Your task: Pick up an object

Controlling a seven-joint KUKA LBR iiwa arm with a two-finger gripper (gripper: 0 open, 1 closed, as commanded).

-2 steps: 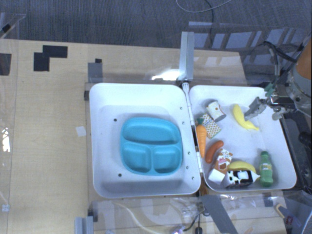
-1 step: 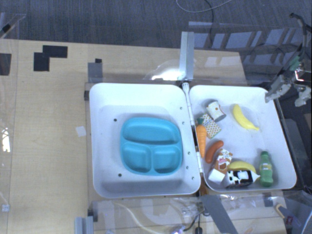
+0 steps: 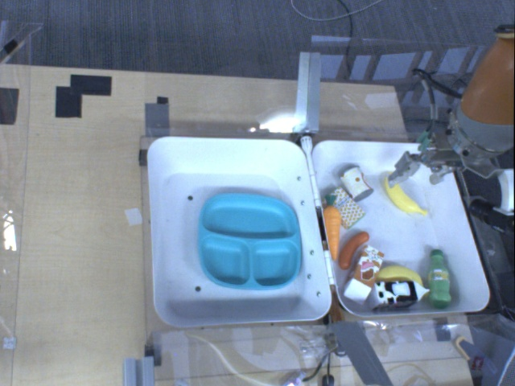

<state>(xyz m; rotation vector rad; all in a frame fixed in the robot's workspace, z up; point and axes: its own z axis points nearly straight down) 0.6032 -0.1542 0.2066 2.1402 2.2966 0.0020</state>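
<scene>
Stock as I read it from my remote station, one overhead camera.

Worktop (image 3: 80,240): pale wood surface carrying two shallow white bins side by side.

Left bin (image 3: 173,175): holds one blue divided tray (image 3: 249,240), three compartments, lying flat near the bin's middle.

Right bin (image 3: 467,256): holds the loose items.
- Banana (image 3: 402,197), yellow, lying in the upper half, apart from the other pieces.
- Small white and tan block (image 3: 355,182), tilted, near the upper left.
- Patterned packet (image 3: 348,211), just below that block.
- Carrot (image 3: 331,232), orange with a green top, lying along the left wall.
- Sausage (image 3: 352,248), reddish, slanted, just right of the carrot.
- Small printed carton (image 3: 369,264), red and white, below the sausage.
- Second yellow piece (image 3: 400,274), curved, resting on top of a black and white cow-patterned toy (image 3: 394,294) near the front wall.
- White cube (image 3: 357,290), just left of the cow-patterned toy.
- Green bottle (image 3: 438,278), lying near the front right corner.

Arm (image 3: 491,95): enters from the right, orange band visible above the wrist. Hand (image 3: 412,167): over the upper right part of the right bin, its tip just above the banana's upper end. I cannot tell from this angle whether it is released or clenched, and I see nothing lifted off the bin floor.
</scene>
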